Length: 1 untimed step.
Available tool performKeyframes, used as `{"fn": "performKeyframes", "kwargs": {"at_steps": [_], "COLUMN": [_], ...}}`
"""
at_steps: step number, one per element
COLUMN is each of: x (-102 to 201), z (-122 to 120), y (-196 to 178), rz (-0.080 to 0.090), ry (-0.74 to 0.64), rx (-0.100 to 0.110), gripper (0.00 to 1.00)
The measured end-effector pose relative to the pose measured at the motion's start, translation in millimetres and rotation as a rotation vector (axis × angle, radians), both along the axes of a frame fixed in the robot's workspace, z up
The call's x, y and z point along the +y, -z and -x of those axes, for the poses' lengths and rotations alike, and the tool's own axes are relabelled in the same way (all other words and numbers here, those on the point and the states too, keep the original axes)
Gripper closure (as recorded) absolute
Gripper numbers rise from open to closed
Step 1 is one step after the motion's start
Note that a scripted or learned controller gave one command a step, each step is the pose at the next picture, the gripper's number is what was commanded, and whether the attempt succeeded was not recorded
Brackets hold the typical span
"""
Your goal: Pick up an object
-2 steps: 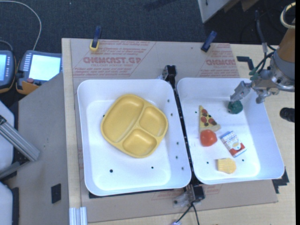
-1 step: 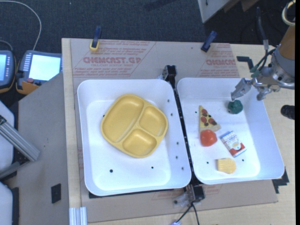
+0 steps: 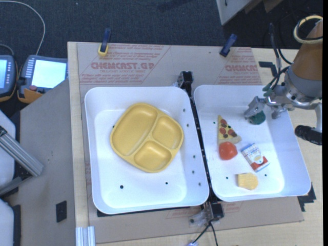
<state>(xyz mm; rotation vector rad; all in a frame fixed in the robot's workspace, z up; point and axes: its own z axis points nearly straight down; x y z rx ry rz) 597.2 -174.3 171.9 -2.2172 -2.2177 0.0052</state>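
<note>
Over the right white bin (image 3: 287, 188), the hand (image 3: 261, 108), fingers apart, hovers by a small dark green round object (image 3: 257, 118) and should descend straight, centred on it.

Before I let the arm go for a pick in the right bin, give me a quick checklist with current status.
1. Gripper is over the right bin, near its upper part: ok.
2. Object held: a dark green thing sits right at the gripper, but whether it is gripped: cannot tell.
3. Targets separated: pizza slice and tomato lie very close together: not ok.
4. Small carton and yellow piece lie apart from the others: ok.
5. Yellow divided plate sits in the left bin, out of the way: ok.
</note>
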Motion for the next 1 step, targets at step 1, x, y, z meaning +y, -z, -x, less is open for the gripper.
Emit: {"fn": "performKeyframes", "kwargs": {"at_steps": [1], "x": [-0.3], "z": [-0.1], "y": [63.3], "rz": [0.000], "ry": [0.000], "rx": [-0.001], "gripper": [0.00]}}
